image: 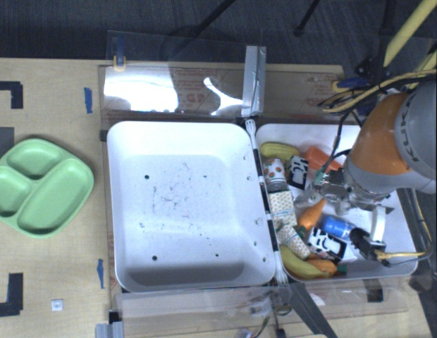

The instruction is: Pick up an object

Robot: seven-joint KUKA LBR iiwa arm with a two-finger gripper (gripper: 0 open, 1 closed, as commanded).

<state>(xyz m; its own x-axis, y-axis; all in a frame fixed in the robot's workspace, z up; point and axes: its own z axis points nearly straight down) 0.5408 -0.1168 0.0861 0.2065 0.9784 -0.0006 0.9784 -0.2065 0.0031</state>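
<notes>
You saw two white bins [183,146], a green plate [39,186], yellow bananas [278,149], a blue can [336,227] and a tan worktop [49,90].

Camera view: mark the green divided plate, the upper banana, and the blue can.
green divided plate [39,186]: camera view, ridge between its compartments.
upper banana [278,149]: camera view, middle of the yellow peel.
blue can [337,227]: camera view, its blue side.
</notes>
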